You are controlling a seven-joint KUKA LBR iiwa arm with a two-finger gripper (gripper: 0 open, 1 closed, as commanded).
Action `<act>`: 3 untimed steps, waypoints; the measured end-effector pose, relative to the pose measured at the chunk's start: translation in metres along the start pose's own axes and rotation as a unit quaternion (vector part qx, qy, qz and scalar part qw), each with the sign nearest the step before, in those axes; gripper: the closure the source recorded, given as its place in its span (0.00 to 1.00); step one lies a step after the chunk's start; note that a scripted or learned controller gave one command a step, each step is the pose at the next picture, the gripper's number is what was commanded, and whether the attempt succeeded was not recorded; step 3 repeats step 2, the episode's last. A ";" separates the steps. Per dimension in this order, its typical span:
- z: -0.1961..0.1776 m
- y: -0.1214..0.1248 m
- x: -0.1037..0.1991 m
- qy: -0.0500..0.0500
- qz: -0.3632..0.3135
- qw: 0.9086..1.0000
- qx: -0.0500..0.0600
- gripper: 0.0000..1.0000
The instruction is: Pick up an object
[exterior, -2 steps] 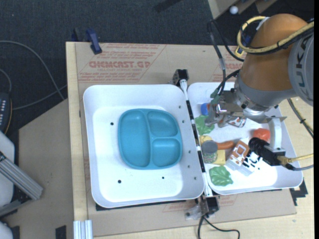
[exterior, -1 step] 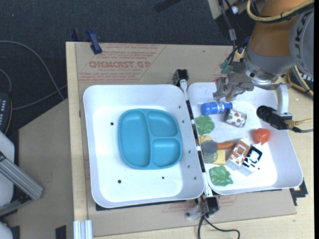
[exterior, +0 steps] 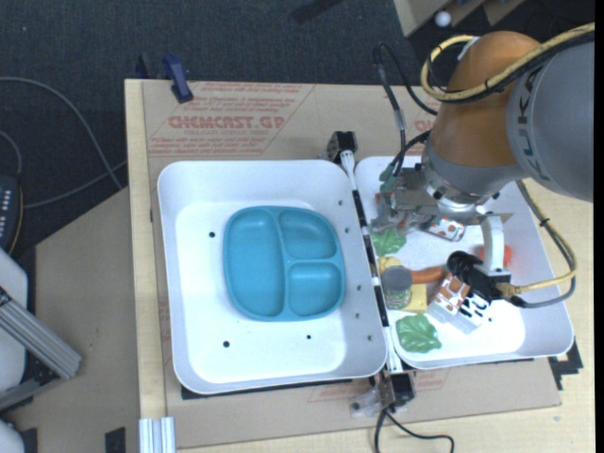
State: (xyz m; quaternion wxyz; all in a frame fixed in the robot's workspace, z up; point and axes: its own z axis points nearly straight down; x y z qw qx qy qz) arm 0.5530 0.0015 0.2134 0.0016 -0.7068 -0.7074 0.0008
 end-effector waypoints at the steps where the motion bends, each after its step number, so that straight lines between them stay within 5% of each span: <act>1: -0.026 0.000 0.037 0.000 -0.001 1.000 -0.002 1.00; 2: -0.060 -0.062 -0.005 -0.001 0.001 1.000 0.000 1.00; 3: -0.060 -0.062 -0.005 -0.001 0.001 1.000 0.000 1.00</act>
